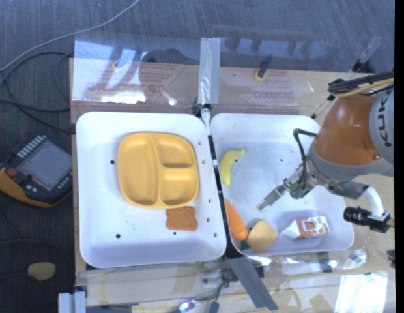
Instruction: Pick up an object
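Sitting on the dark floor at far left, a pendant (34, 173) with a grey screen lies beside the bench (156, 83). On the bench, the left bin (91, 240) holds a yellow divided tray (158, 169), with an orange-brown toast piece (182, 219) just below it, touching the tray's lower edge. Across the divider, the right bin (280, 135) holds a banana (229, 163) near its upper left. A carrot (236, 222) lies along the bin's lower left wall, touching a pale lemon-like fruit (262, 235). The arm (348, 142) reaches in from the right, its tool (270, 201) hanging over bare bin floor between banana and fruit; whether its fingers are spread or pressed together cannot be told. A small white and orange carton (309, 227) lies near the bin's lower right corner.
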Available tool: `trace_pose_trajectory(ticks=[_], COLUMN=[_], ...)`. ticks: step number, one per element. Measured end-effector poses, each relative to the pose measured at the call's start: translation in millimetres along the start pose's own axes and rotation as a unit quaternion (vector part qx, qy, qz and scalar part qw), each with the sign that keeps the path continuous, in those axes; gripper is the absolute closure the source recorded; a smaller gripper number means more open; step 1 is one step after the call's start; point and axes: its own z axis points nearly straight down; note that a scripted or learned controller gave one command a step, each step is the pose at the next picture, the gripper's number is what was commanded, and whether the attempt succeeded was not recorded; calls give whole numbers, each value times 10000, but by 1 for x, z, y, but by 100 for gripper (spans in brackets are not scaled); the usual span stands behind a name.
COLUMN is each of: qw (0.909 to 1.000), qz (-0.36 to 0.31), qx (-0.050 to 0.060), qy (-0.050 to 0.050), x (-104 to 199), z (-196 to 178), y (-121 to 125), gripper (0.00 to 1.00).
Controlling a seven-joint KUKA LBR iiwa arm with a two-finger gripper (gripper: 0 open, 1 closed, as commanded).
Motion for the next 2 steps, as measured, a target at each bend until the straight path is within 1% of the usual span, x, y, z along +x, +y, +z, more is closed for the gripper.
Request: trace_pose_trajectory(ticks=[1, 2], qw=[9943, 9942], qz=[1063, -1073], qx=[-48, -19], qy=[-30, -26], x=[28, -30], z=[46, 44], y=[5, 58], gripper=[0, 0])
